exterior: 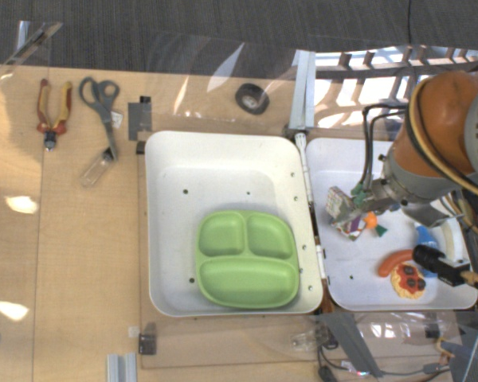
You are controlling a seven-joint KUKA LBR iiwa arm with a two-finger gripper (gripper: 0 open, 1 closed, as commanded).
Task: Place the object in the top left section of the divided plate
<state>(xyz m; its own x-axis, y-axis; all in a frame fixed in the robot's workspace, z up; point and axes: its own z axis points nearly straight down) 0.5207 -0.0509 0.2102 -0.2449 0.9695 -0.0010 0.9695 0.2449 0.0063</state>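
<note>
The green divided plate [246, 259] lies in the left bin [175, 213], toward its front; its top left section [221, 235] holds nothing. My gripper [358, 203] is low in the right bin [334, 161], right at a crumpled white and purple packet [342, 212]. The gripper body covers part of the packet, so I cannot see whether it is gripped. A small orange piece [372, 222] lies just right of the packet.
Also in the right bin are a red sausage [393, 261], a toy pizza slice [409, 282] and a blue and white item [432, 235]. Pliers [51, 111], scissors [103, 110] and a tape roll [252, 97] lie on the bench behind the bins.
</note>
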